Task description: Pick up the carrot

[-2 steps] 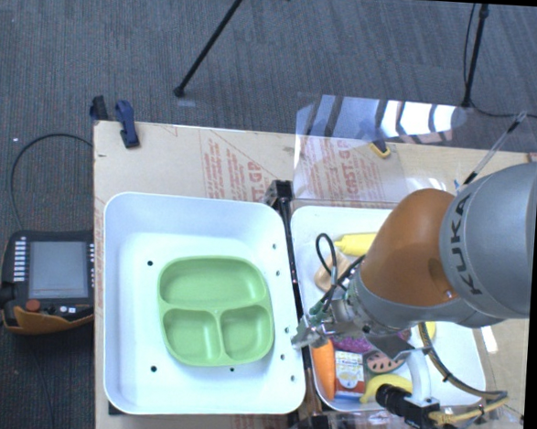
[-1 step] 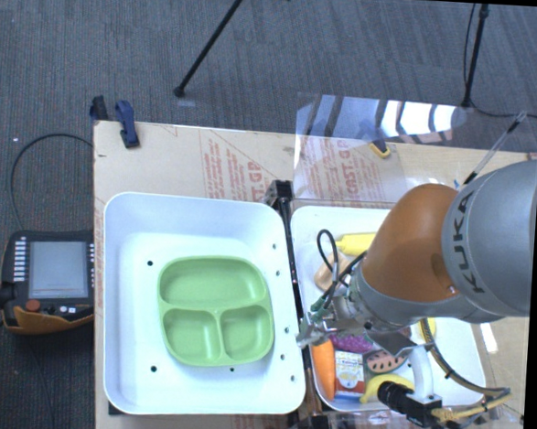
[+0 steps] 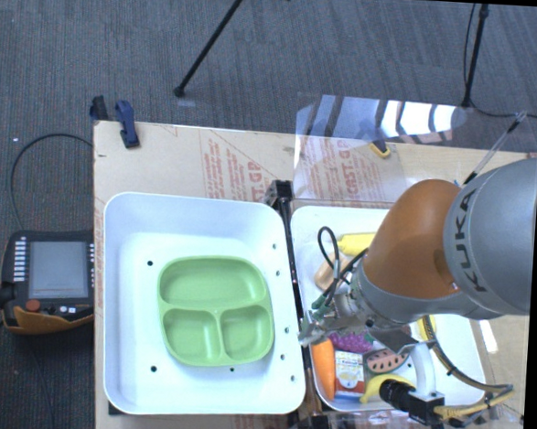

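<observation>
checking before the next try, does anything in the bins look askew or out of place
Nothing looks spilled or damaged. The green divided plate lies flat in the left bin. The carrot lies against the right bin's near left edge, among crowded toy foods, with the arm low above them.

1. Right bin point(image 3: 329, 401) mostly covered by the grey arm point(image 3: 473, 246) and its orange band; visible only as a strip along the left side and the near edge.
2. Gripper point(image 3: 320, 324) low over that bin's left side, too dark and cluttered with cables to tell how the fingers stand.
3. Carrot point(image 3: 324, 369) just near of the gripper, far end tucked beneath it.
4. Yellow object point(image 3: 356, 244) at the bin's far side, right part hidden behind the arm.
5. Arm cut off on the right.
</observation>
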### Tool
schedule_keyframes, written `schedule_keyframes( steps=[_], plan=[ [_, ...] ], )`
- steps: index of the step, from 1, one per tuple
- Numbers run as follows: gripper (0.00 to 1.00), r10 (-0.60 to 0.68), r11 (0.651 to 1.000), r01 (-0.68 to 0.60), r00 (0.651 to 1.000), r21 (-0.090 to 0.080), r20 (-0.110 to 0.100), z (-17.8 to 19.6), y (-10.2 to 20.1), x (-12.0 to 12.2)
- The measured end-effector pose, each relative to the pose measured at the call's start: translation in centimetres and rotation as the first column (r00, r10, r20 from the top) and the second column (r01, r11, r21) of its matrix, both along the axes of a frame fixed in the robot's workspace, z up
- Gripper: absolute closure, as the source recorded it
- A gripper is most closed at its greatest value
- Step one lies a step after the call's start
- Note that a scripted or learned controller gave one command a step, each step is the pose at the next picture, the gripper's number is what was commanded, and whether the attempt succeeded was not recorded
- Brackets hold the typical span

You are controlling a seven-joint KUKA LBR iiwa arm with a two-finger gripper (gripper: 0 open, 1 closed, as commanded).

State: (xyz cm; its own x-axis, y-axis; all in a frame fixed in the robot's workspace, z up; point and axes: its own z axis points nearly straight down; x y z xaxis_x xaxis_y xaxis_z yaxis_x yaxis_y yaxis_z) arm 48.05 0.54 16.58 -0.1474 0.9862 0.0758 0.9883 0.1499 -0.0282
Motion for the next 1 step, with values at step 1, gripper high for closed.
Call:
schedule_keyframes(
  steps=[1],
  plan=[
    [1.00,0.004,1.000,-0.004,1.000,0.001,-0.007,0.62,0.14,0.05]
  ],
)
